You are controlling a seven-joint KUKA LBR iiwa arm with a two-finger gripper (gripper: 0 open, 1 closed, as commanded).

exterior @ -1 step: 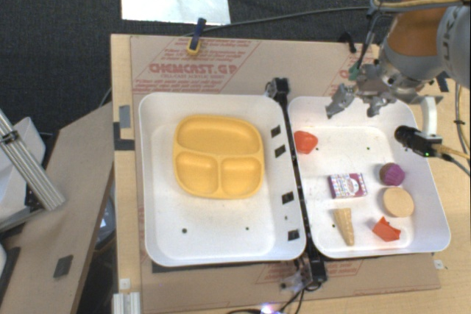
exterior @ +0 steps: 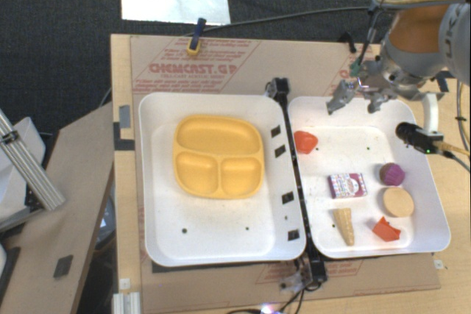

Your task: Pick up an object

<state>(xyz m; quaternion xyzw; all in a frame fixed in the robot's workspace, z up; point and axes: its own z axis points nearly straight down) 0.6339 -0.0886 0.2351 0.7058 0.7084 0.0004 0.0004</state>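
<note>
**Tool above the far rim of the right bin**

My tool (exterior: 358, 100) hung with its fingers spread wide, gripping nothing, over the far edge of the right bin (exterior: 434, 180). Near the divider lay an orange-red piece (exterior: 305, 141), with bare floor around it. A purple box (exterior: 346, 185), purple ball (exterior: 392, 174), tan disc (exterior: 398, 202), cone (exterior: 344, 224) and red wedge (exterior: 385, 230) clustered nearer the front rim.

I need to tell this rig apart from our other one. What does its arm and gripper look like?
The arm is a bulky grey casing with a rounded orange band above the wrist. Thin cables loop around the wrist. The gripper is a metallic grey assembly with two short fingers. A white bracket carrying a small black cylinder hangs beside it.
</note>
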